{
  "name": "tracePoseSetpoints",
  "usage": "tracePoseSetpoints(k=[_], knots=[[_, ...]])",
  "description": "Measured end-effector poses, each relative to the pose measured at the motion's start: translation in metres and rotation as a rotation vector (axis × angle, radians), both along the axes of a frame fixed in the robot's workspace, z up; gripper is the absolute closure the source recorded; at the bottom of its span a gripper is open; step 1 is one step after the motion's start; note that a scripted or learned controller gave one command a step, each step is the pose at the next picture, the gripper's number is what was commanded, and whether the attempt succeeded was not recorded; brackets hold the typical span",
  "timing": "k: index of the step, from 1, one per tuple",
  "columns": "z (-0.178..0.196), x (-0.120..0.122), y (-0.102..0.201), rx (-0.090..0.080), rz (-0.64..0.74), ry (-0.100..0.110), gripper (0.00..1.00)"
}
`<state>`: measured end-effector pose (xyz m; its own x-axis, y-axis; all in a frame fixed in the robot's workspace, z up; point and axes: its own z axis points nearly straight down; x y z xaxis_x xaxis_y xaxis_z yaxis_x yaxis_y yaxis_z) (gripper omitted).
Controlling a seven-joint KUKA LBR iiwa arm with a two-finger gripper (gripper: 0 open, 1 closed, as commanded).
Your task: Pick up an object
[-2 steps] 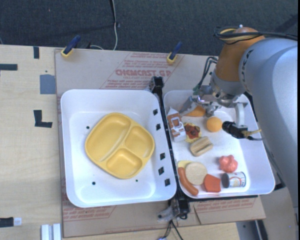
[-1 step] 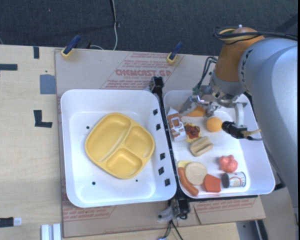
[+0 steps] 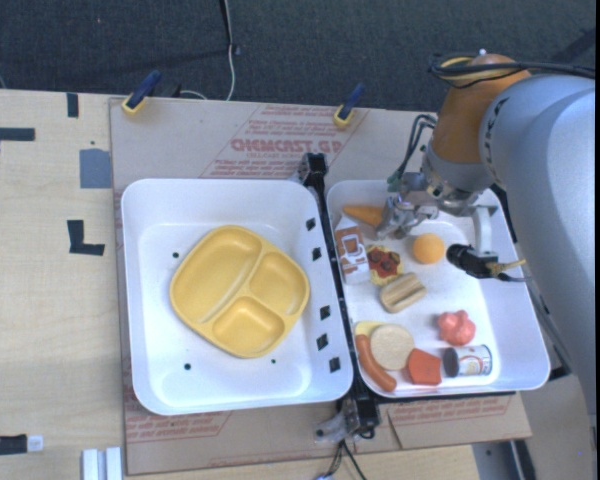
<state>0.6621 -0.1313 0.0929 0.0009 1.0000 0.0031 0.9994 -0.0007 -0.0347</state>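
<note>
My gripper [image 3: 396, 215] hangs low over the back left of the right bin [image 3: 528, 320]. It is just right of an orange carrot-like piece [image 3: 362, 213] and may be touching it. Close by lie an orange ball [image 3: 429, 249], a pizza slice [image 3: 384, 263], a red-and-white fries box [image 3: 350, 251] and a hot-dog bun [image 3: 401, 293]. Nothing shows as lifted off the bin floor.
Toward the front of the right bin lie a red strawberry-like toy [image 3: 456, 326], a small can [image 3: 472, 360], a red piece [image 3: 425, 367], a round bun [image 3: 391, 345] and a sausage [image 3: 375, 366]. A yellow divided plate [image 3: 240, 290] rests in the left bin [image 3: 145, 298].
</note>
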Motion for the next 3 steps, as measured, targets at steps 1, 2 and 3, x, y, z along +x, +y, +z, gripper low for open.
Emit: tracePoseSetpoints(k=[1, 2, 3], knots=[[0.001, 0.002, 0.001, 0.000, 0.000, -0.009, 0.00], [-0.010, 0.002, -0.003, 0.001, 0.001, -0.010, 0.00], [-0.011, 0.002, -0.008, 0.005, 0.002, -0.009, 0.00]])
